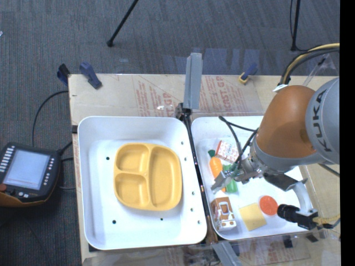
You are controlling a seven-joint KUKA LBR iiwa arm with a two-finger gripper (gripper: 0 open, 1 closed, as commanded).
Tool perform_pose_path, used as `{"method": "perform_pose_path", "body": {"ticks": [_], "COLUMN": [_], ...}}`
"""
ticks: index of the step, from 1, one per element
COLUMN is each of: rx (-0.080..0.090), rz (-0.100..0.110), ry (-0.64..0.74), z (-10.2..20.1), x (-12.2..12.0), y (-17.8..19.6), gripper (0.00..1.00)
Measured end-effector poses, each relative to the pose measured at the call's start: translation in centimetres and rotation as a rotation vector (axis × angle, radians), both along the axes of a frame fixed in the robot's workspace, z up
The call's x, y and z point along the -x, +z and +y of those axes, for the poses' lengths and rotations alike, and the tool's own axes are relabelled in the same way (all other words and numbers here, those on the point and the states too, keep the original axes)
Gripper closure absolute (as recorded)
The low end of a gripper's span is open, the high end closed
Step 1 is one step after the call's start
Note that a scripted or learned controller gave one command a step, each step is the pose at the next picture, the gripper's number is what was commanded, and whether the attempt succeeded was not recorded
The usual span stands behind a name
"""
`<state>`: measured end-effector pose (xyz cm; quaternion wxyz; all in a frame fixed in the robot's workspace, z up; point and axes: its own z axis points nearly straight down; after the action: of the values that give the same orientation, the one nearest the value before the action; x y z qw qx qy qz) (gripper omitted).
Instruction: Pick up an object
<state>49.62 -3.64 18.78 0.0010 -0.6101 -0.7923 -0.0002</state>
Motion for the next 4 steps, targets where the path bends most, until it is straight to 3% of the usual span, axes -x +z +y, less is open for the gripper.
{"method": "perform_pose_path", "body": {"ticks": [1,2,3,4], "rx": [0.001,0.0,0.001,0.0], "rz": [0.003,0.006,0.013,0.008], "ry": [0.162,0.07,-0.012,-0.019], "z": [-1.7,0.3,-5.9,-6.0], "x": [-8.1,-4.7,-4.9,-7.3], "y": [-0.2,-0.3,-7.1,-10.4], "gripper": [0.0,0.0,0.0,0.0]}}
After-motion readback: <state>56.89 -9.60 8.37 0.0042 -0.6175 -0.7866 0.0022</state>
